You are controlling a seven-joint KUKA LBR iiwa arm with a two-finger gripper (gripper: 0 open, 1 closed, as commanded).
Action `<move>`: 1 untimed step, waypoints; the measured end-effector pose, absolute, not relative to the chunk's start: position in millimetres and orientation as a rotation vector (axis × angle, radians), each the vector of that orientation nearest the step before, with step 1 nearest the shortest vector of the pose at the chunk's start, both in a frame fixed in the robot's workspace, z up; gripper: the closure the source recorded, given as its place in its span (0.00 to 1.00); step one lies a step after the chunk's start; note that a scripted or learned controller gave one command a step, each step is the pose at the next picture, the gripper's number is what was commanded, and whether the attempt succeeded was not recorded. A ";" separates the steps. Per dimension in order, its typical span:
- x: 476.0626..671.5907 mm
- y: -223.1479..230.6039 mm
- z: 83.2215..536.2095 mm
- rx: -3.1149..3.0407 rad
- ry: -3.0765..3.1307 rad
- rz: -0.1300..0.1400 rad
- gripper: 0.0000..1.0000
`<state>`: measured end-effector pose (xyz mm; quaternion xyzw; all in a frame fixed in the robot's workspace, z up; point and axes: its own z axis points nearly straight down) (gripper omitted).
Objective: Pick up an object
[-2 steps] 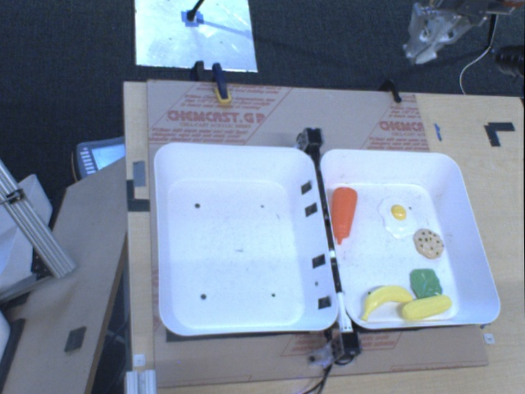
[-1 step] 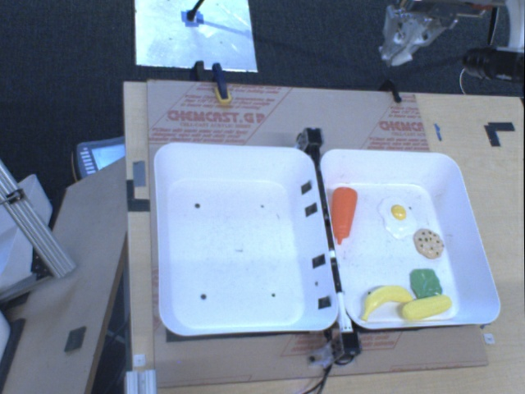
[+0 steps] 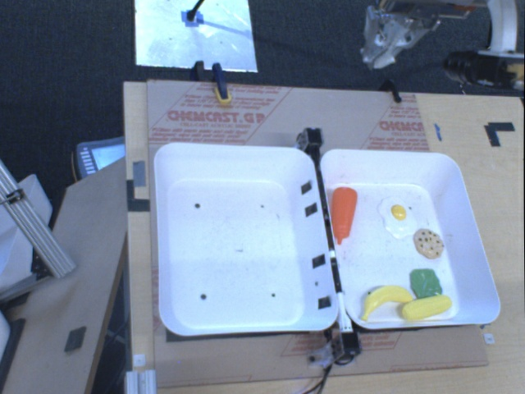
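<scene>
While the gripper [image 3: 387,41] hangs above the dark floor beyond the bench's [image 3: 459,117] far edge, we see it well apart from both bins and touching nothing. Whether it is spread or pressed together, we cannot tell from this slanted overhead view; nothing is visibly pinched in it. The grey arm [image 3: 500,11] reaches in from the upper right corner.

Every object on offer lies in the right bin [image 3: 474,220]. An orange toy carrot [image 3: 343,213] lies just beside the bin's left wall, its thick end toward the far side. A fried egg [image 3: 397,216] lies near the middle, with a speckled cookie [image 3: 427,243] just beside it on the near right. At the near edge we find a yellow banana [image 3: 382,300] touching a second, oblong yellow piece [image 3: 428,306], and a green piece [image 3: 425,280] sits just behind the two.

The left bin [image 3: 162,245] adjoins the right one along a shared edge fastened by dark clips. Both rest on a brown printed board [image 3: 271,113], held at its far edge by a yellow clamp [image 3: 221,95]. A shiny metal sheet [image 3: 194,23] lies on the floor beyond it.
</scene>
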<state>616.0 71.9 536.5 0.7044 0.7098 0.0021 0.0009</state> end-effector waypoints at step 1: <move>546.2 134.3 536.0 2.210 2.235 0.005 1.00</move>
